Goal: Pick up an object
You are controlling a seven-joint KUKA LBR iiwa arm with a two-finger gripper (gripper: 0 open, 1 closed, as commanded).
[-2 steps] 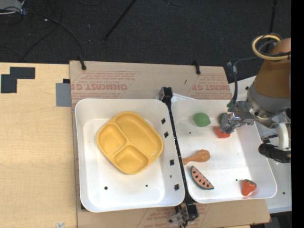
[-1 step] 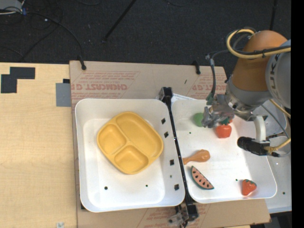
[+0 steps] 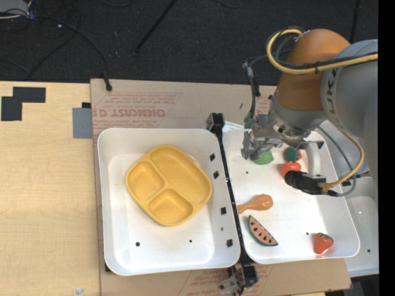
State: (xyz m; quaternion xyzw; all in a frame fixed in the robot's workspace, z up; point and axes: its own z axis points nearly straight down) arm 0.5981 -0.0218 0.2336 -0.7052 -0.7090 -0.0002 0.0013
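The gripper [image 3: 258, 152], its grip state impossible to tell, sits low over a green toy [image 3: 265, 157] at twelve o'clock in the right bin [image 3: 345, 251], where an off-centre close might squirt it toward the wall.

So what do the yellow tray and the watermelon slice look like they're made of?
Yellow tray: apparently moulded plastic, smooth and slightly satin, with one uniform colour and rounded compartment walls. Watermelon slice: probably a plastic or rubber toy, going by its flat painted-looking red, green and seeds.

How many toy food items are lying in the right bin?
5 visible: a green piece at the gripper, a tomato beside it, a drumstick mid-bin, a watermelon slice near the front, a strawberry front right. The arm may hide more.
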